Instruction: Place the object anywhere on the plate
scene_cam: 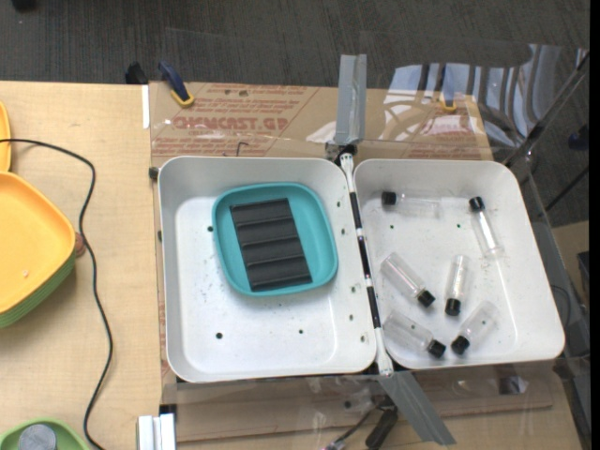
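Note:
A teal square plate [320,247] lies in the left white bin [187,270], with a dark ribbed insert [270,243] across its middle. In the right white bin [525,251] lie several clear vials with black caps. One vial [409,280] rests near the bin's centre, another [484,224] at the upper right, and one [415,333] close to the front wall.
Cardboard sheets [244,120] sit behind the bins. A yellow bowl [28,242] stacked on a green one rests on the wooden bench at far left, with a black cable [94,279] running past it. A metal bracket [352,101] stands between the bins at the back.

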### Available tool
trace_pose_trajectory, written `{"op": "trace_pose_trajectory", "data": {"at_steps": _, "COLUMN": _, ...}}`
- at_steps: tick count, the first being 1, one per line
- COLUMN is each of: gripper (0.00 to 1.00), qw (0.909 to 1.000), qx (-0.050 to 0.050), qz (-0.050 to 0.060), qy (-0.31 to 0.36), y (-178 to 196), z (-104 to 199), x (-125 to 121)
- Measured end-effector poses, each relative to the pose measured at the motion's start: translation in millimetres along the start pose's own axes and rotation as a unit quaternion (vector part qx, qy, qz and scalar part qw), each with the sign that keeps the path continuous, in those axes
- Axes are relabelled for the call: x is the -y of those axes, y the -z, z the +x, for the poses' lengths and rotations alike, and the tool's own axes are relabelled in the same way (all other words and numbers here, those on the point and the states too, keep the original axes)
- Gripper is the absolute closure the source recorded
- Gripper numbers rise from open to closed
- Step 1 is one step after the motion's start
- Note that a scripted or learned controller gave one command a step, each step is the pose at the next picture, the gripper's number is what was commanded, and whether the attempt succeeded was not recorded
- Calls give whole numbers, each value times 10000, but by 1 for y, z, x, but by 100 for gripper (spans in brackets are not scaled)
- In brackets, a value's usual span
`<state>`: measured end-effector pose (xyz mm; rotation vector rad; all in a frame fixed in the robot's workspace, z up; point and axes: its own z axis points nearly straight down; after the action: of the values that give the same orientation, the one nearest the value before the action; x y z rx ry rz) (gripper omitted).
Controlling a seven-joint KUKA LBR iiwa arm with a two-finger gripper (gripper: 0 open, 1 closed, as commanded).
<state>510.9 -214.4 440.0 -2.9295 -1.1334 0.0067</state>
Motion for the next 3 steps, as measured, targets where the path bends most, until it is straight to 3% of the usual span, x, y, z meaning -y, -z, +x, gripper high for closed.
{"op": "trace_pose_trajectory", "data": {"at_steps": 1, "gripper": 0, "qw": 9979, "qx": 4, "qz": 0, "qy": -652, "y": 0, "z": 0, "x": -4}}
{"op": "trace_pose_trajectory", "data": {"at_steps": 3, "gripper": 0, "qw": 9809, "qx": 0, "qz": 3, "qy": -1946, "y": 0, "z": 3, "x": -13}}
